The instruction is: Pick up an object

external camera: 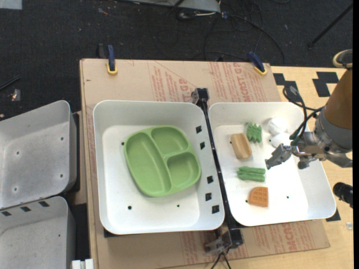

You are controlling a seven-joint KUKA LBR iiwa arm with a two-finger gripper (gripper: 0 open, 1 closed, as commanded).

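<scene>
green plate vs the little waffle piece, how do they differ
The green plate is far larger than the waffle piece. The plate is light green with three compartments; the waffle piece is orange-tan with a grid texture. The plate lies in the left bin, the waffle piece in the right bin among other small items. Both lie flat, untouched by the gripper.

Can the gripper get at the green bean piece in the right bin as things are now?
Probably yes. The gripper hangs over the right bin, just right of the green bean piece, and nothing lies between them or on top of it.
</scene>
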